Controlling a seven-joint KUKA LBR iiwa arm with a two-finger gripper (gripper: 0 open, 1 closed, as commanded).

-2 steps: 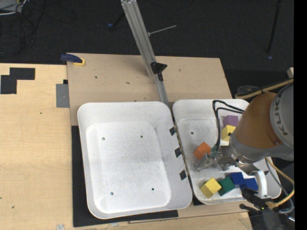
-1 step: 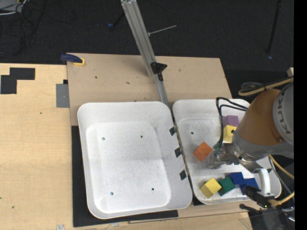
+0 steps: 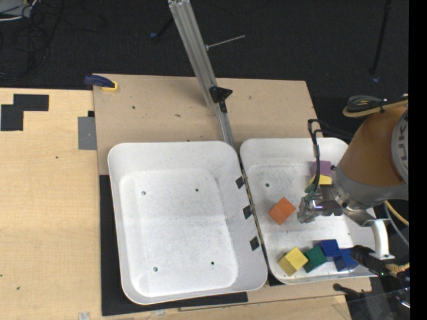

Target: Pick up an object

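Beside the orange block (image 3: 282,211) (no label), the gripper's (image 3: 309,211) grip state is unclear.

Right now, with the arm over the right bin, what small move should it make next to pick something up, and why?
Probably a short shift toward the bin divider, then a descent onto the orange block. The tool sits just beside that block, low over the right bin, and the block lies alone, apart from the yellow, green and blue blocks crowded at the near edge. A lone block seems the easier target.

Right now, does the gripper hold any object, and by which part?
It cannot be told. The gripper is low in the right bin, beside the orange block, with no object seen in it.
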